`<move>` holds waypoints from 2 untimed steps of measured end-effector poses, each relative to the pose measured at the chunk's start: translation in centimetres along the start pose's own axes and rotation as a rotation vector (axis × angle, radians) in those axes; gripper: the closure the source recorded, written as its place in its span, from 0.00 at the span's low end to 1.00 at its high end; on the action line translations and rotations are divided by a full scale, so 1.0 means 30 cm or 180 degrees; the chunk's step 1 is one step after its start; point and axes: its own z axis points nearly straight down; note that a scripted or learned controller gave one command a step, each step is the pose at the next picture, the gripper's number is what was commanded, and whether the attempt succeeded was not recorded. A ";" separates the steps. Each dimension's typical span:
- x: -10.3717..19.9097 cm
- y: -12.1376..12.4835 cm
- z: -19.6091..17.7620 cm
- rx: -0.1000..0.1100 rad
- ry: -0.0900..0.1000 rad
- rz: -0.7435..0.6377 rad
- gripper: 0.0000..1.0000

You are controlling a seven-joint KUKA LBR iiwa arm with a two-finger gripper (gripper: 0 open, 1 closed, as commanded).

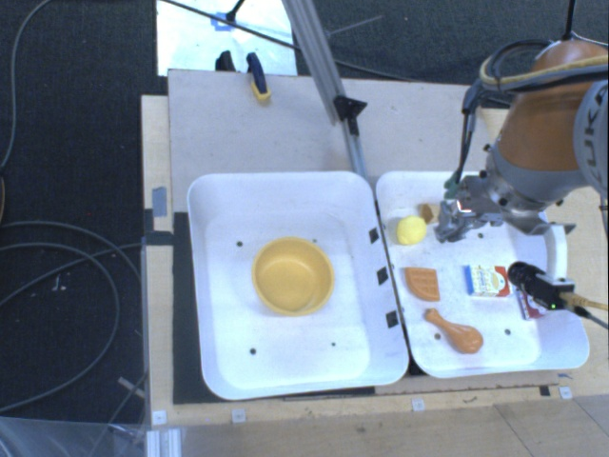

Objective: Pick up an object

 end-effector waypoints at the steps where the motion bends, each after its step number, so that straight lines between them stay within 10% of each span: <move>1: 0.149 0.015 0.001 -0.0001 -0.0001 0.0004 1.00; 2: 0.303 0.014 0.018 -0.0001 -0.0003 0.0005 1.00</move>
